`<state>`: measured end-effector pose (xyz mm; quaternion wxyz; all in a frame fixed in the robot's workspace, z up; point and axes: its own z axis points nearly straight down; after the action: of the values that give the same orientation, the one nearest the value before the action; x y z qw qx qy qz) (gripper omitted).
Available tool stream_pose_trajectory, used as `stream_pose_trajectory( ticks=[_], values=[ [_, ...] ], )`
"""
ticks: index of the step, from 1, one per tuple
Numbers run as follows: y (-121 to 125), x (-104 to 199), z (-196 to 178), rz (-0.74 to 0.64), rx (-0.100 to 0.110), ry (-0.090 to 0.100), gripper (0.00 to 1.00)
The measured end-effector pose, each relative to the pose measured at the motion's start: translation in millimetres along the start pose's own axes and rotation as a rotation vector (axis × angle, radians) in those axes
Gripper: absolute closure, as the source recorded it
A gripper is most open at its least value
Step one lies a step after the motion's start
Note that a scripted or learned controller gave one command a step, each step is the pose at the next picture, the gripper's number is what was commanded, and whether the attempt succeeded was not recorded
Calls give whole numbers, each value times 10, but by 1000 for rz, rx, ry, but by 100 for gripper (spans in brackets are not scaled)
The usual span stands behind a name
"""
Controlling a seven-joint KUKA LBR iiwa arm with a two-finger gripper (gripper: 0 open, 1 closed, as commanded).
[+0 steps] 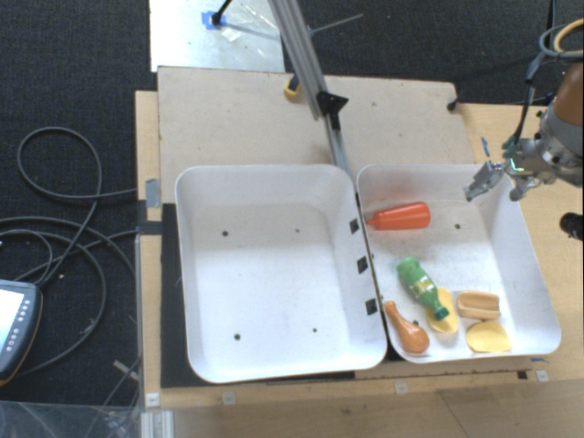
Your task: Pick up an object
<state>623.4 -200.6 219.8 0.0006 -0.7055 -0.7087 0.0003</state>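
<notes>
The right bin (516,245) holds an orange-red carrot-like piece (399,216) near its back left. A green bottle (421,286) lies toward the front, beside a chicken drumstick (407,328), a hot dog bun (478,305) and a yellow chip-like piece (487,338). My gripper (498,182) hangs over the bin's back right corner, well to the right of the carrot piece. Its fingers stand apart with nothing between them.
The left bin (196,245) sits beside the right one, divided by a shared rim. A slanted metal pole (306,48) crosses above the bench's back. Cables and a pendant (14,322) lie on the floor at the left.
</notes>
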Motion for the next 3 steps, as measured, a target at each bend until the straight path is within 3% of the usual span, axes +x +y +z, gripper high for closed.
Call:
stream_pose_trajectory(
  ticks=[1, 3],
  values=[
    [8, 1, -24, -2, -3, -2, 0],
    [-82, 113, 1147, 1, 1, 1, 0]
  ],
)
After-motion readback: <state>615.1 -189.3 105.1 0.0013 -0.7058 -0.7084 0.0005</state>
